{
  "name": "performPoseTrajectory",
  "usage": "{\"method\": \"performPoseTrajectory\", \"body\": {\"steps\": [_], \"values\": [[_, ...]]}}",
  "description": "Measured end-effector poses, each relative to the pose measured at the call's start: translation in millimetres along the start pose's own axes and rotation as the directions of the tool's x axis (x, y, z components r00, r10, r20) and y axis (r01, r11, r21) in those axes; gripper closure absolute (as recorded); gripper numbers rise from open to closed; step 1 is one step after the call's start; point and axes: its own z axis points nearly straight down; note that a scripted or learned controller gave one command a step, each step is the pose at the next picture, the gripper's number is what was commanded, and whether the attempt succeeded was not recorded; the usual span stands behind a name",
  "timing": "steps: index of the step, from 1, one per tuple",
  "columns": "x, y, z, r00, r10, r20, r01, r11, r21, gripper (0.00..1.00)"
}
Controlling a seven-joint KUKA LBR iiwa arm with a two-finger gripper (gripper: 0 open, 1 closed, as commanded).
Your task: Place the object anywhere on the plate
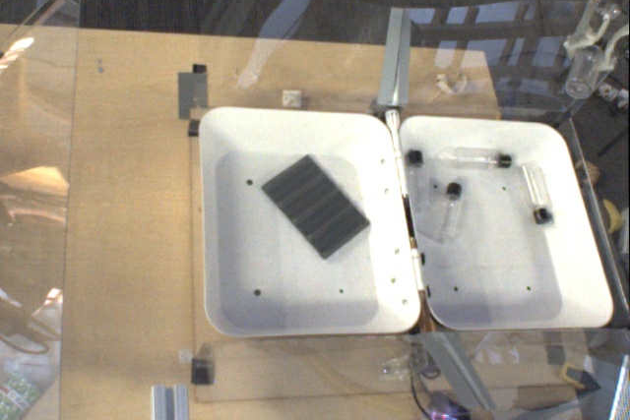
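Lying in the right bin, three clear vials await pickup; a dark ribbed plate sits mid-left. Gripper, upper right, jaw state unclear; a centred grasp seems wise.

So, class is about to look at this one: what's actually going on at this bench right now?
Nothing is being handled at this moment. A dark ridged plate lies tilted in the left bin. The right bin holds several clear vials with black caps: one lying near the back, one by the right wall, one near the middle. None is on the plate yet.
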Motion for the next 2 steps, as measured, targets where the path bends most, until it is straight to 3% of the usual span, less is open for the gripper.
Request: {"method": "performPoseTrajectory", "body": {"steps": [1, 2], "values": [[19, -12, 94, 0.990, -0.144, 0.000, 0.144, 0.990, 0.001, 1.00], [44, -28, 72, 0.983, -0.182, -0.002, 0.182, 0.983, -0.003, 1.00]]}}
